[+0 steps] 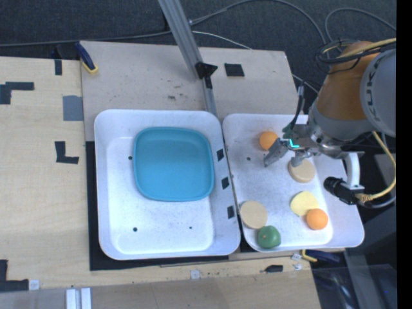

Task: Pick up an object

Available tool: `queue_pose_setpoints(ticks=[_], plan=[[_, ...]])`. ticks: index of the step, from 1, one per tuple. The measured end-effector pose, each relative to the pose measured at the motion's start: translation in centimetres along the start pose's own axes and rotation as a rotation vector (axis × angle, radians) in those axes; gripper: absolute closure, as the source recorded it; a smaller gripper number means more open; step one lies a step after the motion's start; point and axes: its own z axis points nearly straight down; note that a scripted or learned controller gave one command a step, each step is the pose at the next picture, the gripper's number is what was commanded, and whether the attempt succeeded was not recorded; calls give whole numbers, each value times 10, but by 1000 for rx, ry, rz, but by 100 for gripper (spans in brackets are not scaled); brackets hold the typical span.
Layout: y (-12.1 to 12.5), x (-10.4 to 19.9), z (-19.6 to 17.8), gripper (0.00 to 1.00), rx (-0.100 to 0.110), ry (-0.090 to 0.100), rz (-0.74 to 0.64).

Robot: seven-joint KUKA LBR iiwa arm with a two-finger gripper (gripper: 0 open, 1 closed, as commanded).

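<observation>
Wooden bench (38, 192) (taped in places) under two white bins (116, 237).

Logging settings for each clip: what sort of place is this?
Likely a robotics lab bench: two white bins on a taped plywood table, loose cables, and a gripper above toy-like food pieces.

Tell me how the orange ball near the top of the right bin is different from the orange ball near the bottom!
The upper orange ball sits alone on the bin floor, just left of the pincer. The lower orange ball rests right against a pale yellow piece, away from the pincer. The upper one lies near the bin's far edge, the lower one near its front right corner. Both are round, orange and look about equal in size.
</observation>
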Motion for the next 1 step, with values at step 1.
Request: queue_pose_setpoints(ticks=[1], plan=[[0, 0, 0, 0, 0, 0, 0]])
